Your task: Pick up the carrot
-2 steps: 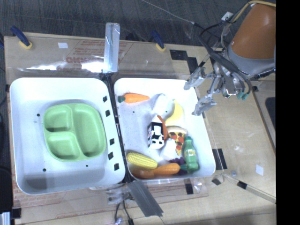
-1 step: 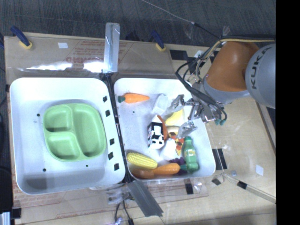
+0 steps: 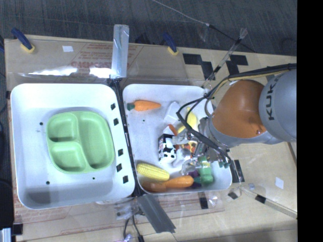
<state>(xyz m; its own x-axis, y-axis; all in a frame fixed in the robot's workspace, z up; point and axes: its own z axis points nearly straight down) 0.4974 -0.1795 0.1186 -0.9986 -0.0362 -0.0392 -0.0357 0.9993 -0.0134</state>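
Carrot (image 3: 145, 105) lies at 10 o'clock in the right bin (image 3: 151, 91), well apart from the gripper (image 3: 194, 158). Gripper state: cannot tell. Risk: gripper sits over the 5 o'clock clutter, so it may grab the wrong toy.

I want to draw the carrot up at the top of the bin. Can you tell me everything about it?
The carrot is small, bright orange and smooth, like a plastic toy, with a little green stub at its left end. It lies flat, pointing sideways, near the top left corner of the right bin. It sits alone on the white floor; nothing touches it. The other toys are piled lower down.
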